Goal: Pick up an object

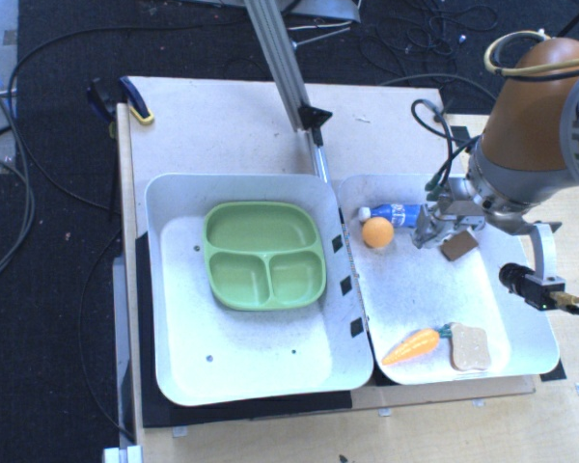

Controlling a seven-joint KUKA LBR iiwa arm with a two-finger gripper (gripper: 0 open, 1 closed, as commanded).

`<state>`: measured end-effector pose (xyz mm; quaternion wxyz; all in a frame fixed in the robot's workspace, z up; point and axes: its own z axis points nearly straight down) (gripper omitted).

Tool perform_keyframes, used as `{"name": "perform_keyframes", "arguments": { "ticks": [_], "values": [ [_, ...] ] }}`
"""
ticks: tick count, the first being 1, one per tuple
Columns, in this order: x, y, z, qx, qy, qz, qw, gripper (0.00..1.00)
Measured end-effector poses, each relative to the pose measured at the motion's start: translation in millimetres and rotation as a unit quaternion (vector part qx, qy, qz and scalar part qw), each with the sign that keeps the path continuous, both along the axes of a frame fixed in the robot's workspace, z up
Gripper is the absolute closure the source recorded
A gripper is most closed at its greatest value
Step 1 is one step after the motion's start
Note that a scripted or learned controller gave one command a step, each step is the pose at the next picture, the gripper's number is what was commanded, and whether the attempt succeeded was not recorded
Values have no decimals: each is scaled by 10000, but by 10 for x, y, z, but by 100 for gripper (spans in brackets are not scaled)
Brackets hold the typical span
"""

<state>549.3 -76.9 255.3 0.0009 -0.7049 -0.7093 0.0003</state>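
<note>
Bench, left bin (174,355) — green tray (265,256), right bin (521,345) — carrot (412,346), orange ball (377,232)

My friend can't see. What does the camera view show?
A robot arm's gripper hangs over the right bin, beside a blue bottle, an orange ball and a brown block. A toy carrot and a bread slice lie nearer. The left bin holds a green tray.

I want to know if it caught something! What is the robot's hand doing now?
End effector: low in the right bin, by the blue bottle and brown block; open or closed cannot be told.
</note>
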Motion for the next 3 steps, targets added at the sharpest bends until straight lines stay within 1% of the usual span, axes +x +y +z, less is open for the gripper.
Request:
{"name": "perform_keyframes", "arguments": {
  "ticks": [1,2,3],
  "values": [
    [100,584,-125,2,1,7,10000,100],
    [301,1163,-195,-7,-17,-6,10000,100],
    [347,1724,-197,-4,-16,-1,10000,100]
  ]
}}
